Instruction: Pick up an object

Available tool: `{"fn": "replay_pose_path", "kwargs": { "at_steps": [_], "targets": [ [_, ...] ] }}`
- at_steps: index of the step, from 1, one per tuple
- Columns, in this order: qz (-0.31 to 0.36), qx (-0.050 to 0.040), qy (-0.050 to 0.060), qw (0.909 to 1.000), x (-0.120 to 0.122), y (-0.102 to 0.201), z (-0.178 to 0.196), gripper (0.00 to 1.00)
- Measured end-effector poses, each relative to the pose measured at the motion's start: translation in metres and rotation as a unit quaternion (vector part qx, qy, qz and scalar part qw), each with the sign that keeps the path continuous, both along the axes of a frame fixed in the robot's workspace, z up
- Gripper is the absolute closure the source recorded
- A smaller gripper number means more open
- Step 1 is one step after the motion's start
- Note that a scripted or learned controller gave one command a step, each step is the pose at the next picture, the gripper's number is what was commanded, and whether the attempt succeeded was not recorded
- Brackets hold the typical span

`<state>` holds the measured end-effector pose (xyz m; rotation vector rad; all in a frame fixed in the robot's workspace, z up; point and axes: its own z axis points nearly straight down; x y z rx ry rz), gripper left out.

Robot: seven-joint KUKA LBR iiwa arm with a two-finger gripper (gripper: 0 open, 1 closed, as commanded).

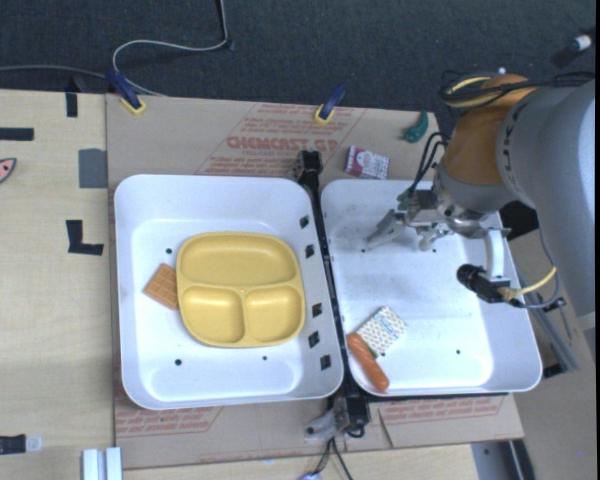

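A large sheet of brown cardboard with red printing covers the bench and carries two shallow white bins side by side. The left bin and the right bin touch along a dark seam studded with black clips.

The grey robot arm enters from the right, with an orange band above its wrist. It leans over the upper part of the right bin.

In the left bin, a yellow divided plate with three compartments lies flat in the middle. A small tan cracker-like square pokes out from under the plate's left edge.

The gripper sits low over the upper middle of the right bin, its two thin metal fingers pointing left toward the seam. They are spread somewhat apart with nothing between them.

Near the lower left corner of the right bin lies a small white patterned packet. Just beside it, lower and to the left, is an orange carrot-shaped toy lying at a slant. Both are well apart from the gripper.

On the cardboard above the right bin rests a small dark red and white packet. Yellow and blue clamps grip the cardboard's top edge.
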<state>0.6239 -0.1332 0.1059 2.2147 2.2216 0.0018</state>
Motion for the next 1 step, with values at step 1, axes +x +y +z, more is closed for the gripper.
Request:
{"fn": "replay_pose_path", "kwargs": {
  "at_steps": [1],
  "targets": [
    [0.001,0.0006,0.0,1.0,0.0002,0.001,0.0094,1.0]
  ]
}}
